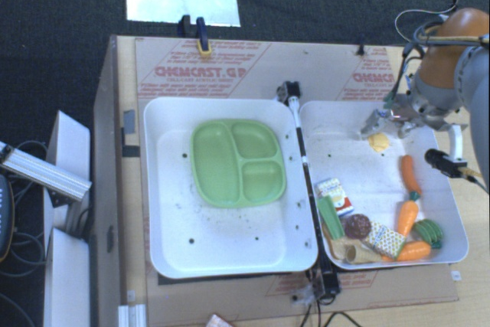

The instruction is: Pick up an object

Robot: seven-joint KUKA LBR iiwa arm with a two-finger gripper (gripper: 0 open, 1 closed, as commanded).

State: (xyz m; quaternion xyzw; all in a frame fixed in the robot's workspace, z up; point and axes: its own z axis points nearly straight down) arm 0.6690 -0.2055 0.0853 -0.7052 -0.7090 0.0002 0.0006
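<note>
The gripper point(385, 121) is seen low over the far end of the right bin point(337, 119), its jaws spread narrowly, nothing visibly held between them. A small yellow toy point(378, 141) lies just beside the gripper, on its near side. The toy is rounded, so no long axis or heading can be told. A miss is judged likely: the jaws appear offset from the toy, and a close could nudge it aside or catch only bin floor.

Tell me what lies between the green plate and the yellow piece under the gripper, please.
In the camera view, between the green plate and the yellow piece lie bare white bin floor and the two bins' meeting rims.
</note>
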